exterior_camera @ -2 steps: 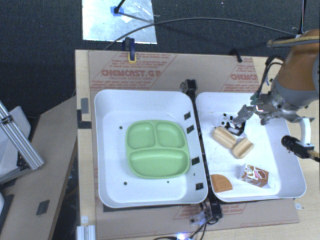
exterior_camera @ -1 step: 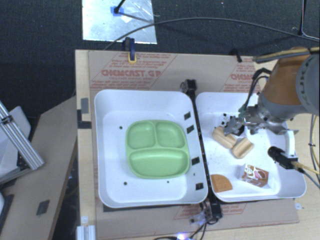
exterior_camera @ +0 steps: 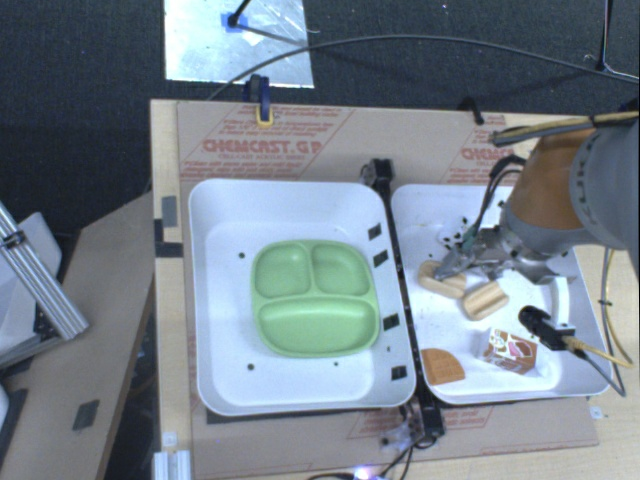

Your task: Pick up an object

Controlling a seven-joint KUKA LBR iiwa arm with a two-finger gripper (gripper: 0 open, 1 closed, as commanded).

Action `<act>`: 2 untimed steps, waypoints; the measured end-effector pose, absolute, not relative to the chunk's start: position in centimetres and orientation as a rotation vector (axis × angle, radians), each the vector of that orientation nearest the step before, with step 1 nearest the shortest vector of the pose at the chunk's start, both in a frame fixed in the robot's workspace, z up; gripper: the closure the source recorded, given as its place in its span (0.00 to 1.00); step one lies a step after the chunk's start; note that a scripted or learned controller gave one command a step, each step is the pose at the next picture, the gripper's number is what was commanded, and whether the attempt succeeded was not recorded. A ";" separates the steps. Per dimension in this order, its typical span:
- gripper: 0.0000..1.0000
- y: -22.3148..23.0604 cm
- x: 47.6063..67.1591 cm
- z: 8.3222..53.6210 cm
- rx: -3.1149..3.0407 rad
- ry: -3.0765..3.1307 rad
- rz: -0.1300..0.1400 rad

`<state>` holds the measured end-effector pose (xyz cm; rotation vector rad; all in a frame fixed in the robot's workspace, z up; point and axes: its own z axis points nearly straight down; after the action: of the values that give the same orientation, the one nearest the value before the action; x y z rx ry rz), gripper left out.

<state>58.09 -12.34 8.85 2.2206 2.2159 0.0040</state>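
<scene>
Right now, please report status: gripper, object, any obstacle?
Gripper low in right bin, over tan block. Nothing seen lifted. Second block close beside.

Around my bench [exterior_camera: 120, 268] the floor [exterior_camera: 80, 48] was dark speckled carpet. A shiny silver sheet [exterior_camera: 238, 28] lay on it behind the bench, marked with blue tape [exterior_camera: 234, 21]. A board [exterior_camera: 300, 138] printed CHEMCAST GP in red covered the benchtop, pinned by a blue clamp [exterior_camera: 261, 96]. An aluminium rail [exterior_camera: 35, 278] slanted in at the left. Black cables [exterior_camera: 420, 40] arced overhead.
</scene>
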 end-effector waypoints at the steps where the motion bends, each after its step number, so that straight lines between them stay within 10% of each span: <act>1: 1.00 -12.2 58.3 10.3 2.219 2.215 0.014; 2: 1.00 -11.7 57.9 14.9 2.214 2.224 0.004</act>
<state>57.94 -11.69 14.87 2.2144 2.2236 0.0037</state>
